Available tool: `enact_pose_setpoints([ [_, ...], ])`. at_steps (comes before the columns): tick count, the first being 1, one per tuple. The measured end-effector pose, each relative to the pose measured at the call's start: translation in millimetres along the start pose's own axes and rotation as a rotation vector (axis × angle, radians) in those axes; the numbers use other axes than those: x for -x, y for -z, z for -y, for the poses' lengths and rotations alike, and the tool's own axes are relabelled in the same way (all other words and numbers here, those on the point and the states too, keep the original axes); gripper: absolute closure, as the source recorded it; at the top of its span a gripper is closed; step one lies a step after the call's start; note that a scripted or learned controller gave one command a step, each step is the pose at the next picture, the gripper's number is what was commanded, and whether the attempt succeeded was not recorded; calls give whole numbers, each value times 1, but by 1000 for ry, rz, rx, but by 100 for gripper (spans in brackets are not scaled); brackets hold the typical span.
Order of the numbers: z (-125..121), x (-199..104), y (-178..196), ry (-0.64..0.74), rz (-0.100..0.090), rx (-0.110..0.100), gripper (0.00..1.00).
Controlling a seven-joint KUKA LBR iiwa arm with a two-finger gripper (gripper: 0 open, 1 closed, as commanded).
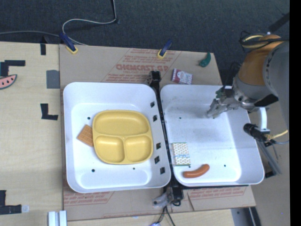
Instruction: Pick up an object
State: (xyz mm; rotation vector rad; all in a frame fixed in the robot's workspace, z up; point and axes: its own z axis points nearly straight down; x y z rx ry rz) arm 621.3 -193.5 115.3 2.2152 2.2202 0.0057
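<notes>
I see the yellow divided plate (pixel 123 136) filling the left bin (pixel 75 98). My gripper (pixel 215 110) hovers upper right, jaws slightly apart, empty, since the sausage (pixel 195 171) lies lower right beside a patterned packet (pixel 181 154).

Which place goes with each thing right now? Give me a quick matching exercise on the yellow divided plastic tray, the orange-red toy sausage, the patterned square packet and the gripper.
Things:
1. yellow divided plastic tray
2. orange-red toy sausage
3. patterned square packet
4. gripper

Places:
A. right bin, near front wall
B. right bin, upper part
C. left bin, middle
D. right bin, against its left wall

Pairs: 1-C, 2-A, 3-D, 4-B
</notes>
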Motion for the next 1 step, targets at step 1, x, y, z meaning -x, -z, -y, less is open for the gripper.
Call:
enact_pose_setpoints([
  [1,0,0,0,0,0,0,0],
])
